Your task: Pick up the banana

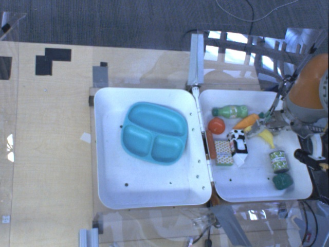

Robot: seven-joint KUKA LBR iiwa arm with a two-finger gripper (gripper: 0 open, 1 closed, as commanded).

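Banana (pixel 266 137) — long axis diagonal

The right bin (pixel 226 187) is crowded along its upper half: green bottle (pixel 230 111), carrot (pixel 247 121), tomato (pixel 216 125), banana (pixel 266 137). Bare floor lies lower centre, between the patterned packet (pixel 223 152) and the green can (pixel 278 161).

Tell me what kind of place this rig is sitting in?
Most likely a robotics lab test bench: two white bins on a plywood bench top, toy groceries such as a banana and a green bottle, and loose cable on grey carpet behind.
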